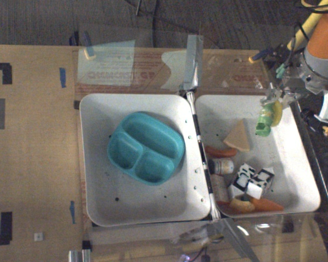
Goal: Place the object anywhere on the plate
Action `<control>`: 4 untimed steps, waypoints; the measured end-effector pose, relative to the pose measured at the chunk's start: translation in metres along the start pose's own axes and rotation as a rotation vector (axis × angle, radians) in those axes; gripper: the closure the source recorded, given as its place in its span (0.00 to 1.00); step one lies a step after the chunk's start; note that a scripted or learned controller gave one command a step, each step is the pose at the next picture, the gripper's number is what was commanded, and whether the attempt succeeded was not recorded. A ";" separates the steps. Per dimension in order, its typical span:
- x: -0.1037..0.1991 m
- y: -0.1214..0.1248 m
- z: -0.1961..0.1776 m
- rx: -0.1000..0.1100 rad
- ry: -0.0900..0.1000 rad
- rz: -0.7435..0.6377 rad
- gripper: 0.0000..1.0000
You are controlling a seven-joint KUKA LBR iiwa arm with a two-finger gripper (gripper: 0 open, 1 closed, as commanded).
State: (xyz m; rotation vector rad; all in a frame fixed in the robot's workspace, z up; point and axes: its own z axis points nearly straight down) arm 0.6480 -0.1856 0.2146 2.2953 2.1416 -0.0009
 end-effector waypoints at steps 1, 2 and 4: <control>0.068 -0.010 0.005 0.003 0.003 0.041 1.00; 0.144 -0.025 0.030 0.003 0.003 -0.119 1.00; 0.226 -0.025 0.016 -0.002 0.002 -0.289 0.00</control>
